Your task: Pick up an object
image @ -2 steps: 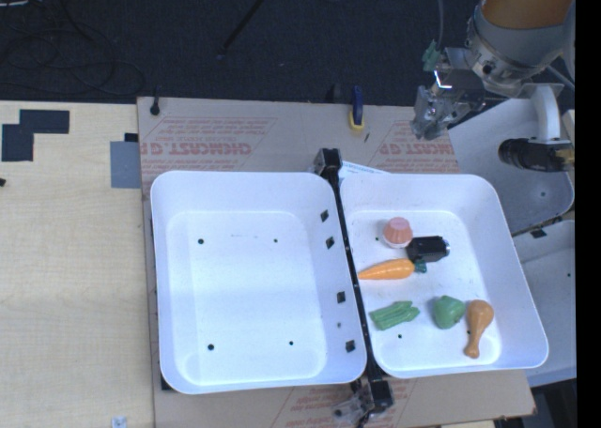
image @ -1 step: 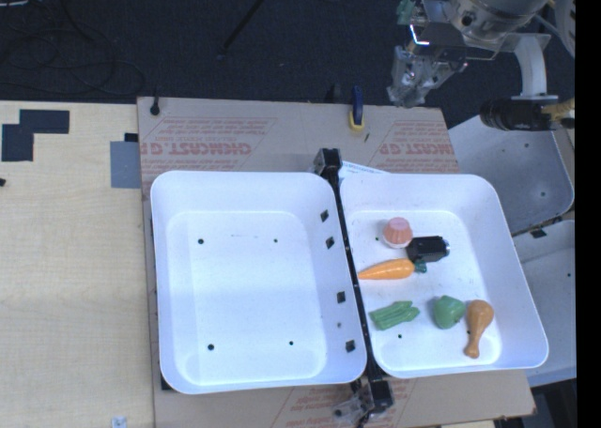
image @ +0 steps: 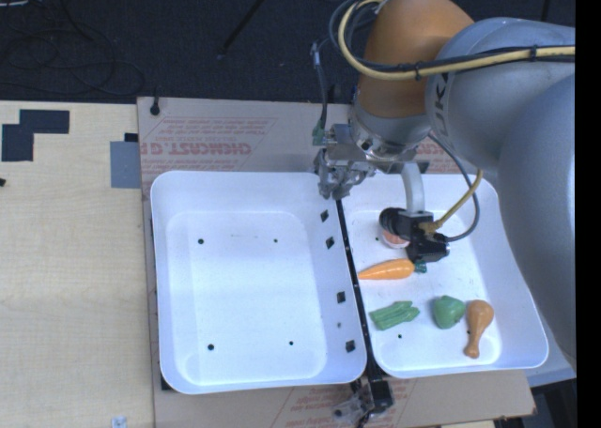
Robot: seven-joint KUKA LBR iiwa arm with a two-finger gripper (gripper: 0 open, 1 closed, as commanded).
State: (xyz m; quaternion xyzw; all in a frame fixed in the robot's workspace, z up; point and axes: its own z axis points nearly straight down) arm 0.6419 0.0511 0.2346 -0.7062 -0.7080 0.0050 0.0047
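1. Starting at the left, the shallow white plastic left bin (image: 244, 360) sits on the pale wooden bench (image: 66, 285), with a sheet of brown printed cardboard (image: 225, 135) under both bins.
2. Right of it, touching along the middle wall, lies the shallow white plastic right bin (image: 512, 342); the two-finger metal gripper (image: 336, 182) hangs over the far end of that dividing wall, and whether it is released or clenched I cannot tell.
3. Inside the right bin, a small orange plastic carrot (image: 386, 271) lies near the middle; just beyond it sits a round red-and-dark toy piece (image: 394, 227), partly hidden by a black fitting.
4. Nearer, a green plastic bean-like vegetable (image: 393, 315) lies beside a green plastic pepper (image: 448, 311); rightmost is a tan plastic chicken drumstick (image: 477, 326), just beside the pepper.
5. Above, the grey arm with its orange band (image: 413, 41) reaches in from the right.
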